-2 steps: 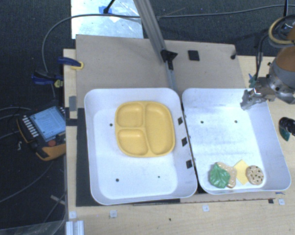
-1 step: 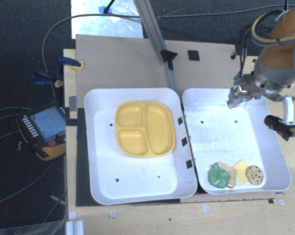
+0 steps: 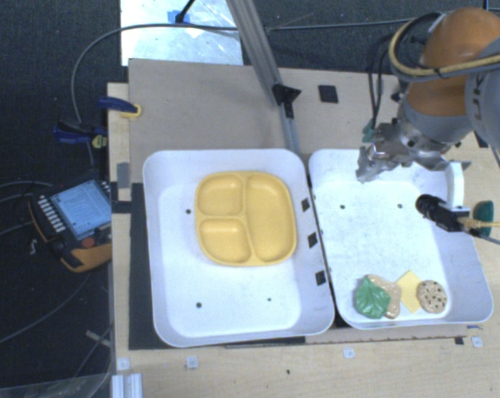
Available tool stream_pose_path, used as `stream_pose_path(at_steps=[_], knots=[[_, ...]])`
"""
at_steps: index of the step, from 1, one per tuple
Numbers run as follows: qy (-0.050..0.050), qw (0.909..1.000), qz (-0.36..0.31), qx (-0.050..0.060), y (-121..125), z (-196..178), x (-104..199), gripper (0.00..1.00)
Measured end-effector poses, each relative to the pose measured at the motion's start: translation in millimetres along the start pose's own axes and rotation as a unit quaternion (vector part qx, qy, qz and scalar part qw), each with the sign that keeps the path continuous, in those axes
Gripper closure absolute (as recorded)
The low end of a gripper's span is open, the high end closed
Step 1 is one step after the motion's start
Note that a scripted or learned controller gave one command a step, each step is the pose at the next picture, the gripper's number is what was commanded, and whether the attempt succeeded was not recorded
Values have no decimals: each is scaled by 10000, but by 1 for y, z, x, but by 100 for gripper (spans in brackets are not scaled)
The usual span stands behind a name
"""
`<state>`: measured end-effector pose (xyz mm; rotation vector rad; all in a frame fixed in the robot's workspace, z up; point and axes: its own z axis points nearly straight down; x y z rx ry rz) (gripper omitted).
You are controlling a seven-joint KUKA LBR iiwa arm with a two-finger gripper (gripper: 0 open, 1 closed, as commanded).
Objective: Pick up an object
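Tool (image 3: 371, 171) hangs low over the far-left corner of the right bin (image 3: 382, 239), above bare white floor. From this angle I cannot tell whether it is open or closed, and I see nothing gripped in it.

Candidates for the pick lie well apart from it, all in the near part of that same bin. There are 4 small pieces in a cluster: a green leaf-shaped piece (image 3: 368, 299), a tan piece (image 3: 391, 292) touching it and partly under it, a yellow slice (image 3: 410, 289) just beside those, and a round cookie (image 3: 432, 296) at the right end.

Over in the left bin (image 3: 233, 301) I have 1 item, a yellow plate (image 3: 246, 219) with 3 compartments, lying flat in the far half.

My arm (image 3: 453, 65) comes in from the upper right, its orange band over the bin's far corner and its wrist bent down toward the tool.

Both bins sit side by side on a brown counter (image 3: 200, 106). A metal pole (image 3: 258, 40) slants across its far side. Dark carpet (image 3: 42, 56) surrounds it, with a control pendant (image 3: 74, 214) and loose cables at the left, and blue clamps (image 3: 109, 106) at the counter's left edge.
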<state>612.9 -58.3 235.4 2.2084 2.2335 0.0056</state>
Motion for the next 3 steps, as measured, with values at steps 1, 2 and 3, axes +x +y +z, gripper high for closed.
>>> stream_pose_path(at_steps=[1,2,3], knots=[[0,10000,5,13,-7,12,53,100],[-3,10000,9,13,-15,21,104,100],[4,10000,0,6,-26,8,161,100]])
